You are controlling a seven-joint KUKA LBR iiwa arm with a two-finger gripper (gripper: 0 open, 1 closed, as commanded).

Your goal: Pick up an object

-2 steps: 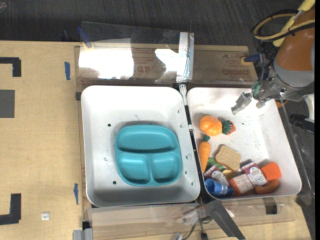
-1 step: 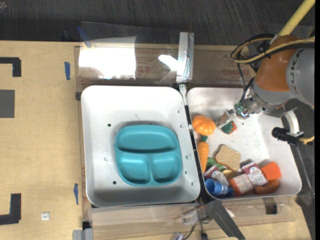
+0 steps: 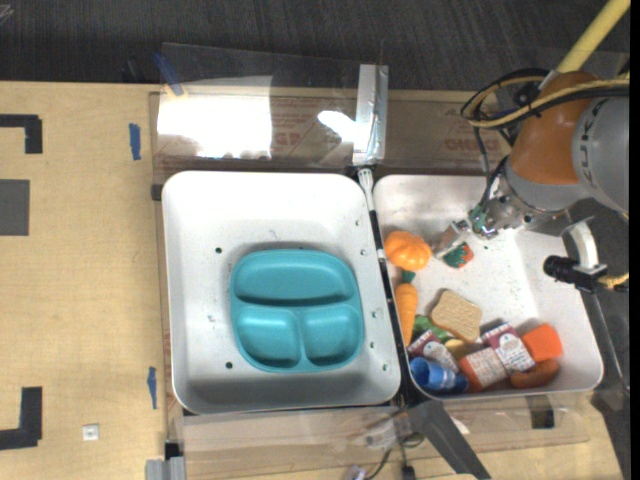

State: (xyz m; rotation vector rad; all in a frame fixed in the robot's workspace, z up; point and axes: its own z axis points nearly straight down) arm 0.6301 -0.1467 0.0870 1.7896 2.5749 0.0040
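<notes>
Nearest the viewer, along the front wall of the right-hand shallow white bin (image 3: 590, 373), the toy food lies heaped and untouched: a blue plastic bottle-shaped piece (image 3: 435, 374), two small red-and-white labelled packets (image 3: 497, 353), an orange block (image 3: 543, 343), a tan slice of toy bread (image 3: 457, 313) and an orange toy carrot (image 3: 406, 303). The left-hand white bin (image 3: 185, 268) holds a teal three-compartment plastic tray (image 3: 296, 308), lying flat. Further back in the right bin sits a small orange toy pumpkin (image 3: 408, 250), and beside it a small green-and-red piece (image 3: 459, 256). The two-finger gripper (image 3: 482, 223) hangs just beside and above that small piece, at the bin's rear; its finger state I cannot tell, being too small and dark. Nothing appears lifted. Judgement: the pick is not yet made; grasp and lift remain.
</notes>
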